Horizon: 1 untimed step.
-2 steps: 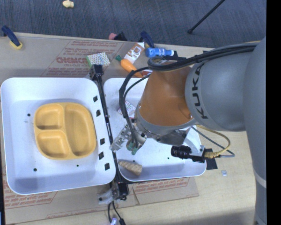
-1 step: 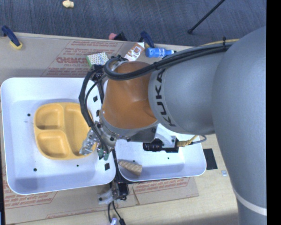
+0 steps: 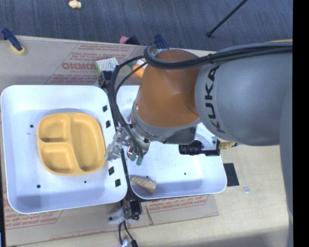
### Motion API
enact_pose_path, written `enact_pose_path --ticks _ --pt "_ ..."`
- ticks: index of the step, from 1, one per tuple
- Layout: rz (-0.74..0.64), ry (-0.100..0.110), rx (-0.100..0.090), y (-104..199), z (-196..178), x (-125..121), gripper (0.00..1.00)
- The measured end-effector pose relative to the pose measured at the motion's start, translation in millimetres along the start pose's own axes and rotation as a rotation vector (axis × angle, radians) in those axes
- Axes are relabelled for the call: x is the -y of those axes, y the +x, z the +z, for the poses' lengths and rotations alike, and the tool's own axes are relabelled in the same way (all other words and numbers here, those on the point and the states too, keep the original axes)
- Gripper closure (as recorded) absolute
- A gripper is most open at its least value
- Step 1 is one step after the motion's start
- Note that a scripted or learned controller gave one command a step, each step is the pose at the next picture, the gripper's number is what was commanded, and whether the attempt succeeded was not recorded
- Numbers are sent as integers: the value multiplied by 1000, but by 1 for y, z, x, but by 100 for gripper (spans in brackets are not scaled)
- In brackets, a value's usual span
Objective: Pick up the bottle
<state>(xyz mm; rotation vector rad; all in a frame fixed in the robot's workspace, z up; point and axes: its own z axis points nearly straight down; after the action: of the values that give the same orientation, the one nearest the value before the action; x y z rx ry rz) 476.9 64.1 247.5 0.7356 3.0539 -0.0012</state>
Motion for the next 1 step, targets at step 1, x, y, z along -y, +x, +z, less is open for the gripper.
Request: enact_pose_path --ticks 1 --pt "-109 0 0 36 -20 -69 100"
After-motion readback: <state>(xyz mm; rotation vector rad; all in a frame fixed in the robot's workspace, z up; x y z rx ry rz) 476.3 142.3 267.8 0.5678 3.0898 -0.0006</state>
